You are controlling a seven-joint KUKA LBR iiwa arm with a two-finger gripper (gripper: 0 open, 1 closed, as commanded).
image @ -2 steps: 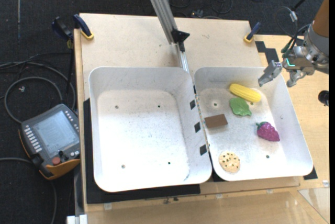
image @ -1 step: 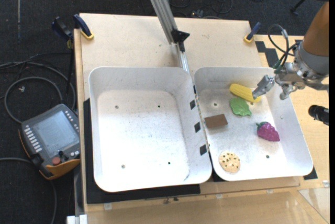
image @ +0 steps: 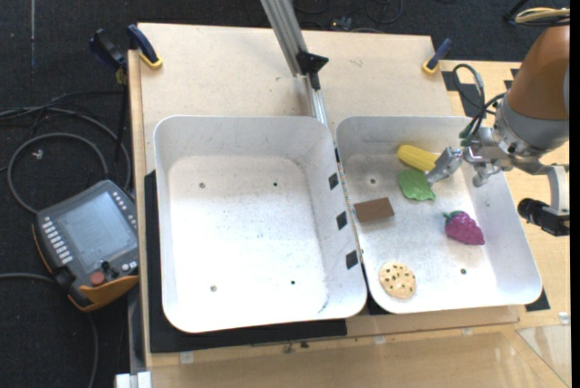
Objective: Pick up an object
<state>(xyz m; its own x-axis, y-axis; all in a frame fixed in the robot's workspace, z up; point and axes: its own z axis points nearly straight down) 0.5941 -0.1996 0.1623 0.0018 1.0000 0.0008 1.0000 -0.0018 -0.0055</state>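
Pendant (image: pixel 89 241): lying on the dark floor, left of the tabletop (image: pixel 227 69).
Left bin (image: pixel 168 160): sitting beside the right bin (image: pixel 517 277), their rims touching.
Brown block (image: pixel 373 211): lying in the right bin near its left wall.
Cookie (image: pixel 397 279): resting near the front rim.
Yellow piece (image: pixel 417 158): lying at the back, with the green piece (image: pixel 416 186) just in front.
Gripper (image: pixel 460 169): hanging over the right bin, jaws spread wide, gripping nothing; one finger (image: pixel 444 166) sitting just beside the green and yellow pieces.
Purple grapes (image: pixel 464 227): lying below the gripper, apart from it.
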